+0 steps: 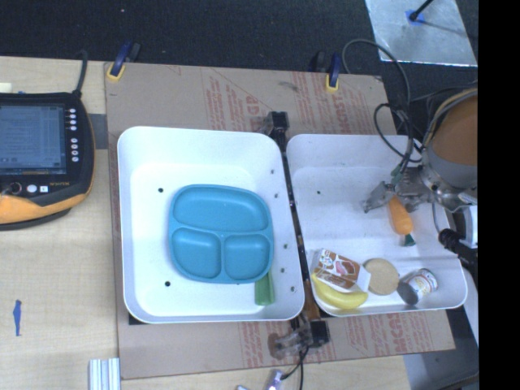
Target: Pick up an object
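My gripper point(396, 197) hangs low over the right bin point(341, 157), near its right side, with the grey arm and its orange band point(455, 136) behind it. The fingers stand open, one reaching left point(372, 201). An orange carrot point(401, 218) with a green tip lies just below the fingertips, its upper end at the gap between them. Nothing is lifted. Along the bin's front edge lie a yellow banana point(337, 297), a brown and white packet point(337, 268), a round tan biscuit point(380, 276) and a small can point(419, 285) on its side.
The left bin point(142, 161) holds a blue divided plate point(220, 232) and a green block point(264, 289) by its front right corner. A tablet pendant point(36, 157) rests on the bench at far left. Cables point(390, 112) loop behind the right bin.
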Robot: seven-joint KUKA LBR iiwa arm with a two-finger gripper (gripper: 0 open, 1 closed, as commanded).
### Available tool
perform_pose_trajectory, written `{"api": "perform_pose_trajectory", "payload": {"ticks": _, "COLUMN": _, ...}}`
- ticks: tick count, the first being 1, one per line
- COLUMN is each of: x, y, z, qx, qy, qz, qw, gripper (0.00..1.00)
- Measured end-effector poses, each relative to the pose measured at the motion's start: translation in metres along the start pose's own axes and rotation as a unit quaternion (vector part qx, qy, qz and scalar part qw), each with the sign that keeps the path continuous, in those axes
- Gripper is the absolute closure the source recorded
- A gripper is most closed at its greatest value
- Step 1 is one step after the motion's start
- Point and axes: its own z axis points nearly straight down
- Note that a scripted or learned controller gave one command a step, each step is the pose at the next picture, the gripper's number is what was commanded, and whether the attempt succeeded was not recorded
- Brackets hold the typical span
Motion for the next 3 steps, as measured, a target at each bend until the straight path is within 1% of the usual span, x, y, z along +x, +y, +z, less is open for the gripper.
{"api": "perform_pose_trajectory", "payload": {"ticks": 1, "x": -0.001, "y": -0.039, "z": -0.122, "qx": -0.002, "qy": 0.000, "qz": 0.002, "qw": 1.0000, "gripper": 0.00}}
{"api": "perform_pose_trajectory", "payload": {"ticks": 2, "x": 0.000, "y": -0.017, "z": 0.000, "qx": 0.000, "qy": 0.000, "qz": 0.000, "qw": 1.0000, "gripper": 0.00}}
{"api": "perform_pose_trajectory", "payload": {"ticks": 3, "x": -0.001, "y": -0.016, "z": -0.011, "qx": -0.001, "qy": -0.001, "qz": -0.001, "qw": 1.0000, "gripper": 1.00}}
